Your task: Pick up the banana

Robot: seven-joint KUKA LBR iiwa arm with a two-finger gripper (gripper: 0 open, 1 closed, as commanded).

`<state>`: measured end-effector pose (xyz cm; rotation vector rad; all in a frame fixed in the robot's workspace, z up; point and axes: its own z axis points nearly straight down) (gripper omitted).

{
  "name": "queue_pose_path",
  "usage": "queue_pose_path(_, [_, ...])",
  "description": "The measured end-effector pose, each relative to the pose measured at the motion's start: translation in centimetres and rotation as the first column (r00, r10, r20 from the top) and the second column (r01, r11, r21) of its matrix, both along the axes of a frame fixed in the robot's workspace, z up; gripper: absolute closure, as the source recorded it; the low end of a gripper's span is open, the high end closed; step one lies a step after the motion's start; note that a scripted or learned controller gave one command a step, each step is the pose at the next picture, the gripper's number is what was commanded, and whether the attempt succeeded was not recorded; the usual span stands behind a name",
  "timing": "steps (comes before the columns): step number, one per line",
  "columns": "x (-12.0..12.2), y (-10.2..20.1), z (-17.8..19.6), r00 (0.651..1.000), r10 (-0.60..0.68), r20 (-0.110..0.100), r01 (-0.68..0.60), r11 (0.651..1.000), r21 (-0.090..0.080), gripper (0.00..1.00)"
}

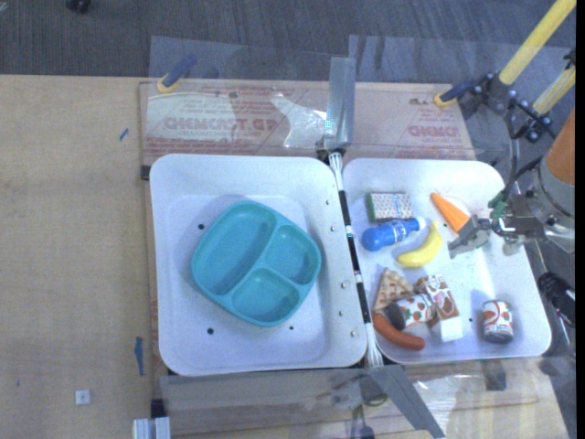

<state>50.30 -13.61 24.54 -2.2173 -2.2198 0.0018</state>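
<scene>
Where bins meet, curved banana (pixel 421 247) (smooth, yellow) — beside glossy blue bottle (pixel 390 235).

Only readable thing I'm seeing from here is the red print on the cardboard sheet (pixel 239 122) behind the bins, looking like "CHEMCRAFT GP" or close. More red lettering on the right cardboard (pixel 437 128) is getting cut off, too blurry.

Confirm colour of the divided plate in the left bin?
Teal divided plastic plate, plain with no pattern; clear in the camera view.
</scene>
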Motion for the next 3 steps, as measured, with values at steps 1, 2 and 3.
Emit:
queue_pose_path(1, [6.5,0.3,-15.7,0.986,0.165,0.013,-0.165,0.986,-0.005,0.0])
queue_pose_path(2, [6.6,0.2,-14.6,0.987,0.163,0.018,-0.163,0.987,-0.005,1.0])
queue_pose_path(3, [7.2,9.1,-6.1,0.994,0.105,0.004,-0.105,0.994,-0.002,1.0])
